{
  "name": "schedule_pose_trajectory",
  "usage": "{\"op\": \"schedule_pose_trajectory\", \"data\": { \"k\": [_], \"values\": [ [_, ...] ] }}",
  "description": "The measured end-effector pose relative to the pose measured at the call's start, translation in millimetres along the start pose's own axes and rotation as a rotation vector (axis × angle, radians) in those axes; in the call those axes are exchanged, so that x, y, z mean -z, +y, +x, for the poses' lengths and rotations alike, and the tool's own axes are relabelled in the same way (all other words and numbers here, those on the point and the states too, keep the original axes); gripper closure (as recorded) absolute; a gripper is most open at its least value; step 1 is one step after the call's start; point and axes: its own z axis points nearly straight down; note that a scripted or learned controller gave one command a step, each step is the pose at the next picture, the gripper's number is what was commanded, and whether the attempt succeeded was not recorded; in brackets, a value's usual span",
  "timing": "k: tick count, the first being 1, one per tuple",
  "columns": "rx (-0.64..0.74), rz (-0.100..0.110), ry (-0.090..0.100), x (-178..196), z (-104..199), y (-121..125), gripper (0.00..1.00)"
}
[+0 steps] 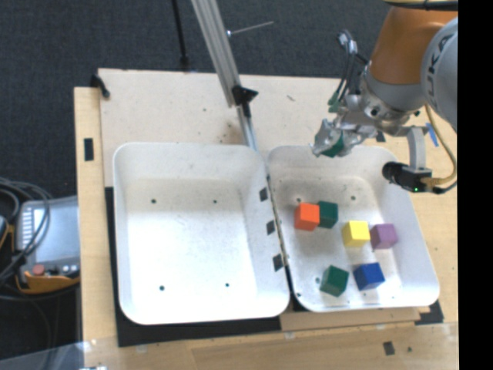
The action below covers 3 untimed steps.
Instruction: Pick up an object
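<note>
- Currently I see my gripper (333,146) above the right bin's (420,264) far rim; whether it pinches anything, I cannot tell.
- Six cubes lie inside; the pick looks undone.

High slanted overhead, both bins (192,156)

Robotics lab: industrial arm (408,37) at 1 o'clock, plywood worktop (169,106), aluminium camera mast (219,45) at 12, loose cables and control pendant (38,241) at 9.

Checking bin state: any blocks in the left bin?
No. All six blocks, like the orange block, lie in the right bin.
</note>
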Motion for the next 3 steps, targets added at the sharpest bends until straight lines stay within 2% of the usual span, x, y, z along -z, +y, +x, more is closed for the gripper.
{"op": "schedule_pose_trajectory", "data": {
  "k": [1, 2, 3],
  "values": [
    [0.001, 0.001, 0.001, 0, 53, -9, 1.0],
    [-0.001, 0.003, -0.001, -17, 96, -19, 1.0],
    [0.0, 0.003, 0.0, -21, 134, -40, 1.0]
  ]
}}
